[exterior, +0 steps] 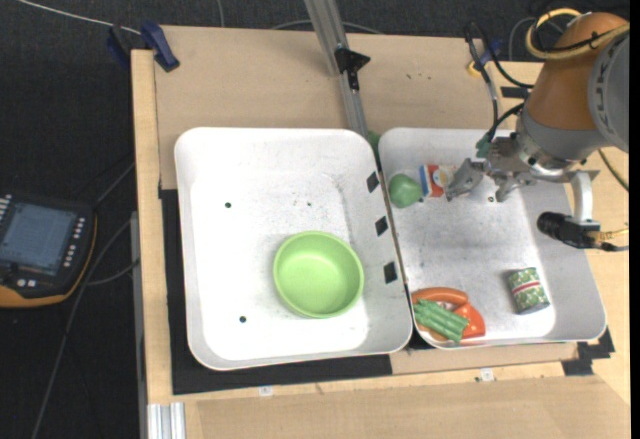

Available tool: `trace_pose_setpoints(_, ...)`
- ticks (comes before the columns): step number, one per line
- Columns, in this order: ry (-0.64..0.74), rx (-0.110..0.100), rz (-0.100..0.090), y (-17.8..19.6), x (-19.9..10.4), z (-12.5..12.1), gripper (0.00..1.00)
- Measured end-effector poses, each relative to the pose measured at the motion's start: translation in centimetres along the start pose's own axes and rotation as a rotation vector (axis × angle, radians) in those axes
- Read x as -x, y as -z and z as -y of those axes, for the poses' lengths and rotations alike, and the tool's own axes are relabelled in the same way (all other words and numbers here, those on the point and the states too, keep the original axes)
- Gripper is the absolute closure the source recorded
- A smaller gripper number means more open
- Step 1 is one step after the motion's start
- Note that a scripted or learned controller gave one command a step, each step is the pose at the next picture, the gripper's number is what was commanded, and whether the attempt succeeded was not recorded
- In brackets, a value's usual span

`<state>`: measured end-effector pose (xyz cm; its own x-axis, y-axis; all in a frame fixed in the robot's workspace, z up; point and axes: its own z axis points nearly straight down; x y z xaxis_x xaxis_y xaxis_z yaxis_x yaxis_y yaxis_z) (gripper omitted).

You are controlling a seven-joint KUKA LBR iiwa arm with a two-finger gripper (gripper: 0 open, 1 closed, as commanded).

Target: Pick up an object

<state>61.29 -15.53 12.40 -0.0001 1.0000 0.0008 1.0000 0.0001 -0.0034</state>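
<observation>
Dark carpet surrounds the table (250, 77), which carries two white bins; in the right bin (470, 247) the jaws (478, 182) hang spread apart and clamped on nothing, with a small red-and-white packet (432, 180) just off their left tip and a green ball (405, 191) a little beyond it. Expect the packet to be light, thin and probably slick, so take it across its narrow width. You cannot read its label or thickness, and the wrist hides the bin floor behind the jaws.
</observation>
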Motion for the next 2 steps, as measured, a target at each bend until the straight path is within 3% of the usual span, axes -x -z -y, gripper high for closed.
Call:
trace_pose_setpoints(1, 0.001, 0.006, 0.001, 1.3, 0.0, -0.1, 1.0)
trace_pose_setpoints(2, 0.0, 0.009, 0.002, 6.8, 0.6, -1.0, 1.0)
